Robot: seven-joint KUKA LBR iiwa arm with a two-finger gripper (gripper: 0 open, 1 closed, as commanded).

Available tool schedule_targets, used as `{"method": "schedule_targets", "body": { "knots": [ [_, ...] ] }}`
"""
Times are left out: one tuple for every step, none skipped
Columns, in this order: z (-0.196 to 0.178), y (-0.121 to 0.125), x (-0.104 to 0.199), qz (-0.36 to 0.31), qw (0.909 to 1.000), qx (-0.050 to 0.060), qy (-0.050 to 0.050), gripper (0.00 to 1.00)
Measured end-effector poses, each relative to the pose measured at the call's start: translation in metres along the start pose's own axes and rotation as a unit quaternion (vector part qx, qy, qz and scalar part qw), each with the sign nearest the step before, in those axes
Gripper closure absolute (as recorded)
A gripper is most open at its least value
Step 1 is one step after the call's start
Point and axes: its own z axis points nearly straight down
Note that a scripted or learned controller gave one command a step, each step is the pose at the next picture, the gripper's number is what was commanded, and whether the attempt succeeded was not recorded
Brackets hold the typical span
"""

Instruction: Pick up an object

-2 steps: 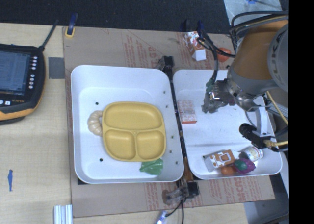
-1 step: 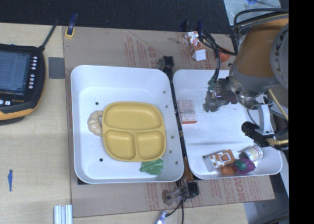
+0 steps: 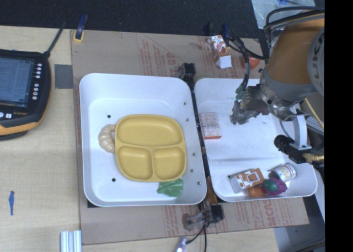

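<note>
Gripper (image 3: 242,112) hangs over the upper middle of the right bin (image 3: 220,90), its dark fingers pointing down and to the left; whether they are open or shut cannot be told, and nothing shows between them. Arm (image 3: 292,52), grey with an orange band, reaches in from the right above that bin's far corner.

Just left of the gripper, apart from it, a small red-and-white packet (image 3: 210,125) lies flat against the right bin's left wall. Along the near edge of the same bin, well apart from the gripper, sits a cluster: a brown-and-white carton (image 3: 246,180), an orange piece (image 3: 255,191) just below it, a purple-and-green thing (image 3: 273,186) beside that, and a small can (image 3: 287,172) at the right end.

Left bin (image 3: 96,88) holds a yellow tray (image 3: 150,147) with three compartments, lying near its middle. A pale beige item (image 3: 106,138) rests against the tray's left edge, and a green thing (image 3: 170,188) lies at its near right corner.

Outside the bins, a small carton (image 3: 219,50) stands on the cardboard behind the right bin, and a pendant (image 3: 22,91) lies at far left.
</note>
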Motion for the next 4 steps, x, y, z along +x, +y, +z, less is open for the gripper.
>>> {"method": "schedule_targets", "body": {
  "knots": [
    [-0.010, 0.000, -0.001, -0.003, 1.0000, 0.001, 0.000, 1.00],
    [0.073, -0.014, -0.041, 0.007, 1.0000, -0.002, -0.001, 1.00],
    [0.063, -0.014, -0.041, 0.006, 1.0000, -0.001, -0.001, 1.00],
    [0.053, -0.014, -0.042, 0.005, 1.0000, 0.000, -0.001, 1.00]
  ]
}}
